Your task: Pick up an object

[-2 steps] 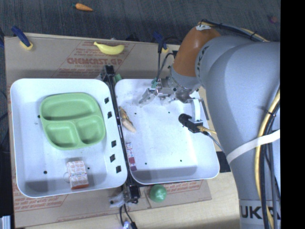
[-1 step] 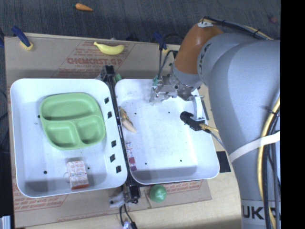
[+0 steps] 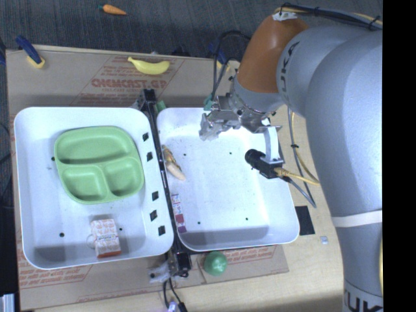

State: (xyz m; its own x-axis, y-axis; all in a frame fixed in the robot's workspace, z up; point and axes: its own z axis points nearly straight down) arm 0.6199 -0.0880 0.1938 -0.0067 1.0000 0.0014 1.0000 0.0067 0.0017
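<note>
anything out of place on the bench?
Yes, several things lie outside the bins: a yellow banana on the cardboard behind them, a green ball at the front edge, and an orange carrot on the floor beyond the bench.
</note>
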